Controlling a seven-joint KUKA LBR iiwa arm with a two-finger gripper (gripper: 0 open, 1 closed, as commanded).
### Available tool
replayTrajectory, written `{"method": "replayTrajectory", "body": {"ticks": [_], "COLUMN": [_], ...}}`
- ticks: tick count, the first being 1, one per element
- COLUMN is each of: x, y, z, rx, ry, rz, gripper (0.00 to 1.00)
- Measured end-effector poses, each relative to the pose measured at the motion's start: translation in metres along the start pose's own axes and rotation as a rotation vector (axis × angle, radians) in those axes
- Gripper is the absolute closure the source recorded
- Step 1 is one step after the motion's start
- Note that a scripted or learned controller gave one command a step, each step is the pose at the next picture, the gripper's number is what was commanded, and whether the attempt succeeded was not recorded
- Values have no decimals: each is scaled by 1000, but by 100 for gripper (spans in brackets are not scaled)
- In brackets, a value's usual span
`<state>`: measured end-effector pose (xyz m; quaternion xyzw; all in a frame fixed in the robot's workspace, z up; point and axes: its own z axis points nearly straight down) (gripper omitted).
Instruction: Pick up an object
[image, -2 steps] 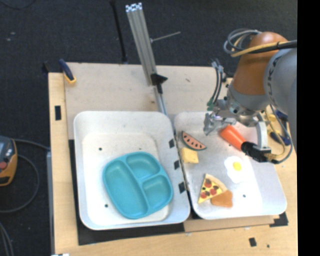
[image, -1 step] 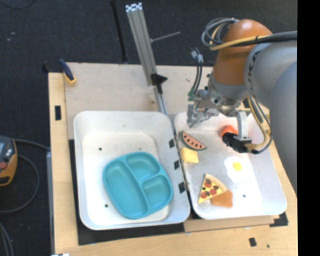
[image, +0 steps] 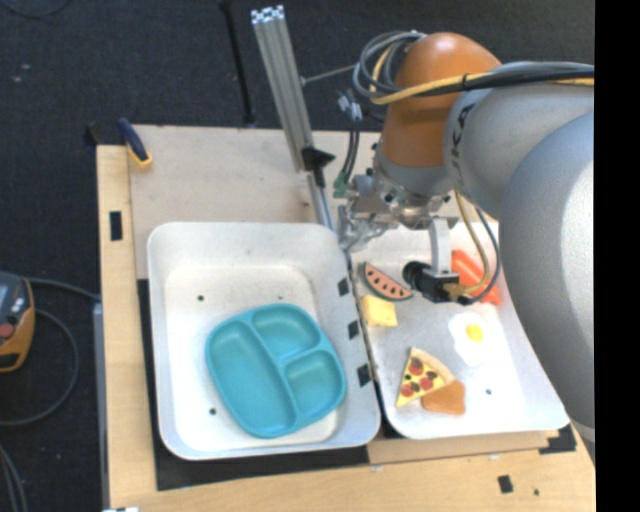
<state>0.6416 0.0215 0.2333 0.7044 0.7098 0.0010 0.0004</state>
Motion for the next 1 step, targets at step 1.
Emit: {"method": "replayTrajectory", "body": {"ticks": [1], "x": [50], "y": [10], "z": [3], "rx": [0], "ry": [0], "rz": [1], "gripper": [100]}}
